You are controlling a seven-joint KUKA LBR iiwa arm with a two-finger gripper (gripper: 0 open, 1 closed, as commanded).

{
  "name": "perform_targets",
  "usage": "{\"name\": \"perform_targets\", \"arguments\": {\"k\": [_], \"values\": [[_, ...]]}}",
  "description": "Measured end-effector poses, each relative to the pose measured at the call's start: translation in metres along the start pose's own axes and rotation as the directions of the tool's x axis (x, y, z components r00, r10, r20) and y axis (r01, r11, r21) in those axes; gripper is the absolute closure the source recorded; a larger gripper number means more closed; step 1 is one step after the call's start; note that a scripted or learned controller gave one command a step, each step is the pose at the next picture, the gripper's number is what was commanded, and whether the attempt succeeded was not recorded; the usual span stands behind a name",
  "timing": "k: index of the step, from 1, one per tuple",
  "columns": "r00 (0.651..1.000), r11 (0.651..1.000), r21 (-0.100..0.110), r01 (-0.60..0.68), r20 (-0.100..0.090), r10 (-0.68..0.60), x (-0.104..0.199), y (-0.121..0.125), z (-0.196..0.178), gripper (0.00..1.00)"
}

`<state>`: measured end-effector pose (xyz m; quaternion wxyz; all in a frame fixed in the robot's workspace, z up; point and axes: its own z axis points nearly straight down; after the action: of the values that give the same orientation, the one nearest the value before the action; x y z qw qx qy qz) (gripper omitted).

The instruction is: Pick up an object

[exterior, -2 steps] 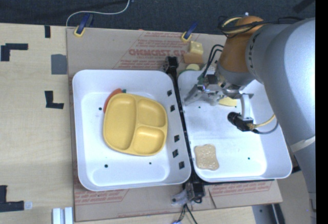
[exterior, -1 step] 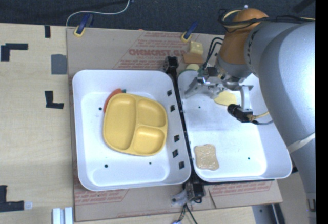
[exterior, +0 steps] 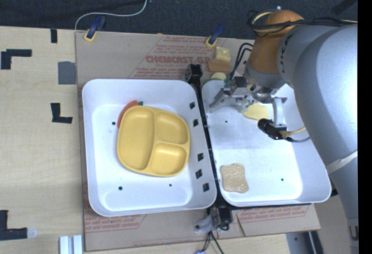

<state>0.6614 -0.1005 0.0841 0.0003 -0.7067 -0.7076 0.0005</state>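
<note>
The grey arm [exterior: 325,84] reaches over the right bin [exterior: 290,186]. In the left bin [exterior: 96,148] lies a yellow divided plate [exterior: 154,140], something red-orange peeking from under its far edge. The fingers [exterior: 247,93] hang by a pale yellow piece [exterior: 256,111], perhaps touching it; open or clenched, I cannot tell. A tan slice [exterior: 234,178] lies nearer.

red print on the cardboard sheet [exterior: 168,58], too blurred to read
</note>
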Motion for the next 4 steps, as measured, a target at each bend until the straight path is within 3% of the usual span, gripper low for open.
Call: {"name": "perform_targets", "arguments": {"k": [1, 2, 3, 4], "values": [[1.0, 1.0, 0.0, -0.001, 0.001, 0.001, 0.005, -0.016, 0.0, 0.0], [1.0, 1.0, 0.0, 0.002, 0.0, -0.002, 0.0, 0.007, 0.0, 0.0], [1.0, 1.0, 0.001, -0.001, 0.001, 0.001, 0.003, -0.016, 0.0, 0.0], [1.0, 1.0, -0.002, 0.001, 0.0, -0.001, -0.002, 0.008, 0.0, 0.0]]}}
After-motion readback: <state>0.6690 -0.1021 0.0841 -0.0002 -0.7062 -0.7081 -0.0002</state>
